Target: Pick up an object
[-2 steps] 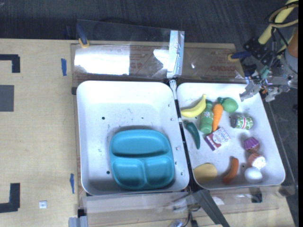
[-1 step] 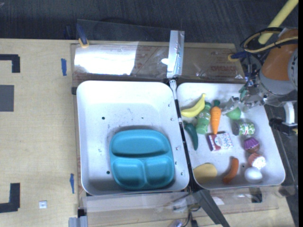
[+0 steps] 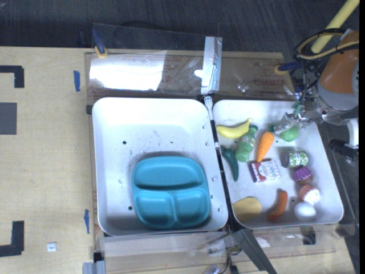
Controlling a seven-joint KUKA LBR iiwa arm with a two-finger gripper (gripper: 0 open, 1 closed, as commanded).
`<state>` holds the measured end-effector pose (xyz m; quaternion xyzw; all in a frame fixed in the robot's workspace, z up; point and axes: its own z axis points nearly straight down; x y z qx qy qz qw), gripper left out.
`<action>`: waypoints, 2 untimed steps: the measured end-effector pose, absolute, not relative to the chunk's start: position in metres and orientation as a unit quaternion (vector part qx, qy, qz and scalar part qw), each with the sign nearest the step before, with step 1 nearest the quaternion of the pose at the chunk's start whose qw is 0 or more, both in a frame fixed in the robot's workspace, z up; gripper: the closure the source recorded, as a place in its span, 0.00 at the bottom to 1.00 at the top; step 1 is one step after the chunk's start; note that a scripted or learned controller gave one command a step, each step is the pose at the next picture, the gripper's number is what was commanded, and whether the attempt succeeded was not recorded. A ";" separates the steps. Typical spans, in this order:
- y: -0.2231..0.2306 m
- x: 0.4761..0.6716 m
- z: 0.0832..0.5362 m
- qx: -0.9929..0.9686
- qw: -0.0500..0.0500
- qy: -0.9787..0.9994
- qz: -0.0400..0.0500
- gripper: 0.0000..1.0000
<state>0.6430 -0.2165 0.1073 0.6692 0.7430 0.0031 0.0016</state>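
The right bin (image 3: pixel 333 170) holds several toy foods. A yellow banana (image 3: pixel 234 130), a green bottle (image 3: pixel 246 144) and an orange carrot (image 3: pixel 264 144) lie near its back. A dark green pepper (image 3: pixel 231 162), a red and white carton (image 3: pixel 265 170), a green can (image 3: pixel 296 158) and a purple piece (image 3: pixel 302 174) lie mid-bin. At the front are a yellow lump (image 3: pixel 247 206), a reddish sausage (image 3: pixel 278 204) and a white egg (image 3: pixel 305 211). My gripper (image 3: pixel 296 117) hangs over the bin's back right corner, just above a pale green piece (image 3: pixel 290 133).
The left bin (image 3: pixel 108 124) holds a teal compartment tray (image 3: pixel 170 192) at its front. A clear plastic sheet (image 3: pixel 148 67) and a metal divider (image 3: pixel 212 64) stand behind the bins. The arm's orange band (image 3: pixel 339 70) and yellow cables (image 3: pixel 331 36) are at the right.
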 end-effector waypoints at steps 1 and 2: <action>-0.140 0.664 0.199 0.691 0.004 0.723 0.004 1.00; -0.073 0.667 0.188 0.690 -0.001 0.724 0.001 1.00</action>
